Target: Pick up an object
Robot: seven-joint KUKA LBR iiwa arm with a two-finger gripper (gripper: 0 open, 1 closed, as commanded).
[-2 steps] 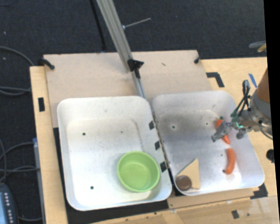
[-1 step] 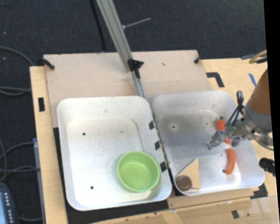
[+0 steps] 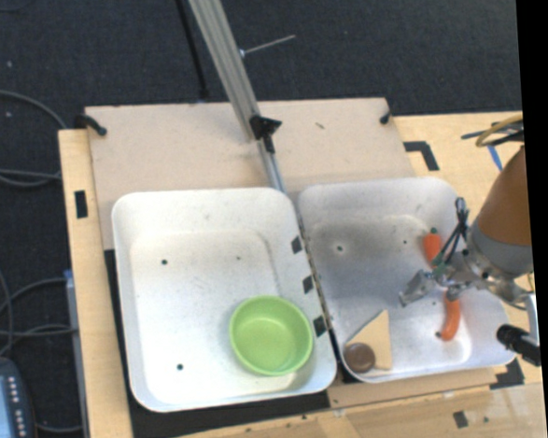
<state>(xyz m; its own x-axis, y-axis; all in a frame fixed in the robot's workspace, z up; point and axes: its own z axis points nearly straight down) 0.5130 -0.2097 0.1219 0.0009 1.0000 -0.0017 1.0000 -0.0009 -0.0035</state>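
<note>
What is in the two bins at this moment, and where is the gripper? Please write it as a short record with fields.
left bin: holds a green bowl, upright, near the front right corner
right bin: holds a tan wedge, a brown round piece and two orange pieces
tan wedge: near the front edge, next to the brown round piece
orange pieces: one by the arm, one lower, toward the front
gripper: over the right bin, between the two orange pieces
held object: none seen between the fingers

Tan bench (image 3: pixel 363 146) bears two white bins: left bin (image 3: pixel 146 260); right bin (image 3: pixel 367 216).
</note>
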